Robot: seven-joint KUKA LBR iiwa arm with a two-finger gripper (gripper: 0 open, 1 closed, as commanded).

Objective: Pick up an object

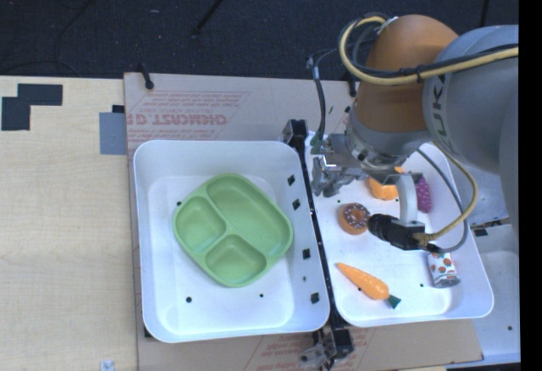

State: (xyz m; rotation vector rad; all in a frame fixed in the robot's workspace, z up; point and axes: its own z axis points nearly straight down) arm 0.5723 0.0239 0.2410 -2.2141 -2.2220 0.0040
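My gripper hangs low over the near-left part of the right bin, close to the divider between the bins. Nothing can be made out in its grasp. A brown frosted donut lies just right of and below it. An orange piece sits partly under the wrist, beside a purple grape bunch. A toy carrot lies toward the bin's front. A small can stands at the right front.
The left bin holds a green divided plate near its middle. The raised rims between the bins run right beside the gripper. The grey arm and orange band cover the right bin's back part.
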